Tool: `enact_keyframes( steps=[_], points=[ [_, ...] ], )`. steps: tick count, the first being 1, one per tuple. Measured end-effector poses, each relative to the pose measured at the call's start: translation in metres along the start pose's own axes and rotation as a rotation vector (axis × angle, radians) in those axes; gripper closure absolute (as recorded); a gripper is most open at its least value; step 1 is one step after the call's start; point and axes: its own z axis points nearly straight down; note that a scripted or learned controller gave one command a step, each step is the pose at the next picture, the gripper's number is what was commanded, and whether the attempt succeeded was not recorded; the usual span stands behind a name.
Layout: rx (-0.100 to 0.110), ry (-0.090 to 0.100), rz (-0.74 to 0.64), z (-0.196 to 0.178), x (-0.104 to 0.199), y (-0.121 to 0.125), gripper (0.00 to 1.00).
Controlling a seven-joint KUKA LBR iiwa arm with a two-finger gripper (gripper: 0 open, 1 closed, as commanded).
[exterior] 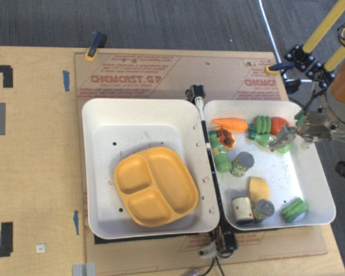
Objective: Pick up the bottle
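A yellow bottle (257,187) with a grey cap lies in the lower part of the right bin (310,171), next to a small white can (241,209). My gripper (284,138) reaches in from the right, low over the bin's upper right part. It is over a green toy (280,148) and just below a red tomato (279,123). It stands well apart from the bottle, up and to the right of it. Nothing shows as held.
The right bin also holds a carrot (230,123), a green pepper (260,125), a small green piece (221,161), a grey-green lump (242,163) and a green vegetable (294,209). The left bin (103,125) holds a yellow divided plate (155,186).
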Motion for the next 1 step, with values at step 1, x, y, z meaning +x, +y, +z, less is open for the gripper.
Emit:
enact_keyframes(
  steps=[1],
  points=[
    [0.004, 0.001, 0.484, 0.1236, -0.0323, 0.0372, 0.0]
  ],
)
